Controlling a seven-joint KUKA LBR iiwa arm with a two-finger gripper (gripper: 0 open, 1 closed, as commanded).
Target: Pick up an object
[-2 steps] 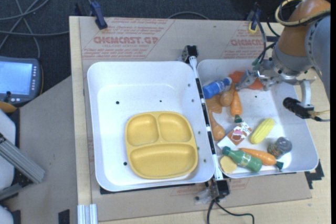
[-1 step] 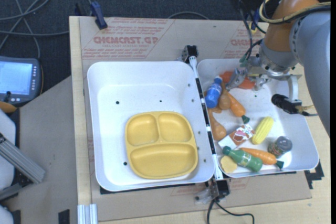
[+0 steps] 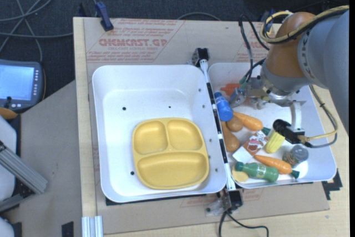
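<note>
Over right bin (image 3: 324,169): gripper (image 3: 265,98) low at rear, finger state can't tell. Nearest: carrot (image 3: 247,120), just fwd of gripper, long axis across bin.

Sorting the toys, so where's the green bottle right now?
The green bottle lies on its side at the near edge of the right bin, just below an orange carrot.

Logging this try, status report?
Gripper low over right white bin, fingers unclear. Nothing seen held. Blue bottle, orange carrot close beside it.
</note>
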